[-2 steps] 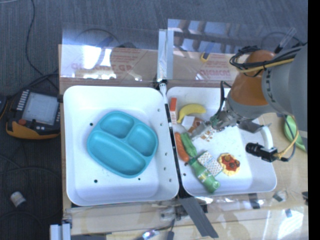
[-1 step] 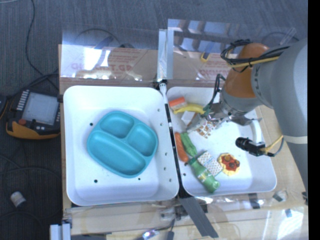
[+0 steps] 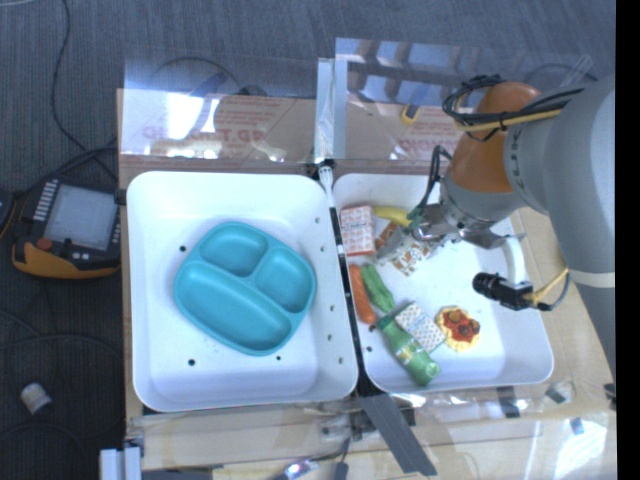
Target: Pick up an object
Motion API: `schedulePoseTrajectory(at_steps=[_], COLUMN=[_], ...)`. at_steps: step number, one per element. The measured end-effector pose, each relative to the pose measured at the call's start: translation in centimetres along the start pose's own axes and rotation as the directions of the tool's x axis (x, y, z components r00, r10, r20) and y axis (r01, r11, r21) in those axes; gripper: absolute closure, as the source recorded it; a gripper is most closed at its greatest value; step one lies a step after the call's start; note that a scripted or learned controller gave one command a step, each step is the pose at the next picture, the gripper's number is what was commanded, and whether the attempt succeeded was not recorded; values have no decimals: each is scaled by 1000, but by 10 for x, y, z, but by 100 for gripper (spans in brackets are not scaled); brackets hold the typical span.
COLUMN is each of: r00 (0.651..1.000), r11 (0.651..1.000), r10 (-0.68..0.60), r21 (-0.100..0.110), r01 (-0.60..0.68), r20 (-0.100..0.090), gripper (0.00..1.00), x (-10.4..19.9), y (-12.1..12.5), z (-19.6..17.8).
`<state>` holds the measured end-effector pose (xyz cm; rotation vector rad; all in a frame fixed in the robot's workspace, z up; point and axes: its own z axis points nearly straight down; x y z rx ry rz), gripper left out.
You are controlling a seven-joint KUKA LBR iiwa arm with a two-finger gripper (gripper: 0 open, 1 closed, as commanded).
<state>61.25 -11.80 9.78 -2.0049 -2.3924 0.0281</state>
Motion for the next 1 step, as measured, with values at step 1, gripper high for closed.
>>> schedulePoseTrajectory(at_steps=[1], r00=[991], r11=[991], r10=[-134], r21=[-23], r01=[134], r20=[6], gripper=[100], x=[54], y=[29], z=[-94])
